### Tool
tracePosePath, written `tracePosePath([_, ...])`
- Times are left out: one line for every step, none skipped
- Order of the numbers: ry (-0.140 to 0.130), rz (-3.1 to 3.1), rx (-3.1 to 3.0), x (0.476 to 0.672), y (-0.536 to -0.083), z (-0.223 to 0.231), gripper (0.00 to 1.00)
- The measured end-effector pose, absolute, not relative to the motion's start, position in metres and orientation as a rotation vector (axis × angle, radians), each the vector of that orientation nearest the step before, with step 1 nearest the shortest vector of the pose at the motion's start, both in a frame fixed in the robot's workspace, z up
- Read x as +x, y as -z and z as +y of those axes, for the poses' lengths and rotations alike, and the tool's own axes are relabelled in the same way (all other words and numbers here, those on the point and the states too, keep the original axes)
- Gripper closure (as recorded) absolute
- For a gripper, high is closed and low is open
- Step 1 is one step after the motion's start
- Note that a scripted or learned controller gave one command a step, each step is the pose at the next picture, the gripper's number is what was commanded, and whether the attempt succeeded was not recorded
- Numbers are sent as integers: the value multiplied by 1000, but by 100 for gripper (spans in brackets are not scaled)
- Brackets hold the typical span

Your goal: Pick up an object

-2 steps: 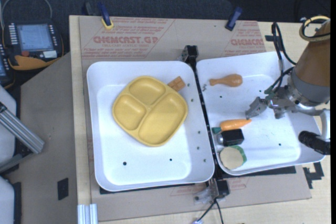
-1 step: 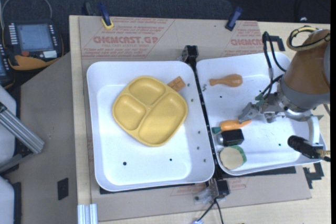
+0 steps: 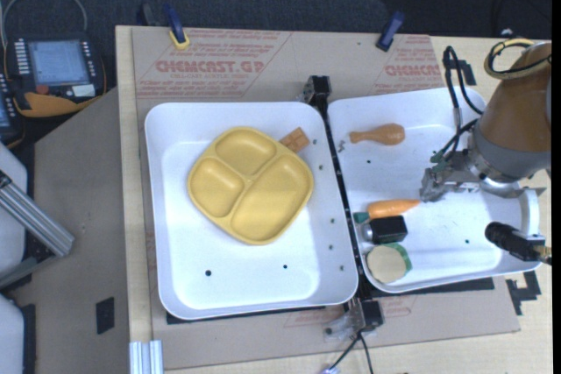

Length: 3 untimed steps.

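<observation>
Two white bins sat side by side. The left bin [image 3: 166, 215] held one yellow divided plate [image 3: 250, 185] with one brown block [image 3: 294, 138] at its 1 o'clock edge. The right bin [image 3: 456, 263] held four things: a chicken drumstick [image 3: 379, 135] at 11 o'clock, and a carrot [image 3: 394, 208], a black block [image 3: 387, 229] and a round lid [image 3: 387, 263] toward 8 o'clock. The gripper [image 3: 436, 185] hung just right of the carrot; its grip could not be told.

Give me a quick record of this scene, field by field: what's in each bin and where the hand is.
left bin: yellow divided plate, small brown block at its upper right edge
right bin: drumstick, carrot, black block, round lid
hand: over right bin, just right of carrot
holding: nothing seen in the hand
</observation>
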<state>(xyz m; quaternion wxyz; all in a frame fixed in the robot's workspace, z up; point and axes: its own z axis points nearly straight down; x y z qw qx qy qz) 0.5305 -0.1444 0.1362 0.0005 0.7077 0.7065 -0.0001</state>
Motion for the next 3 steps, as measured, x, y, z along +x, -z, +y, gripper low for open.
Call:
tracePosePath([-4,2217,2217,531,-180,-148,100])
tracePosePath([-4,2217,2216,537,-226,-154,100])
tracePosePath([-4,2217,2216,541,-272,-161,100])
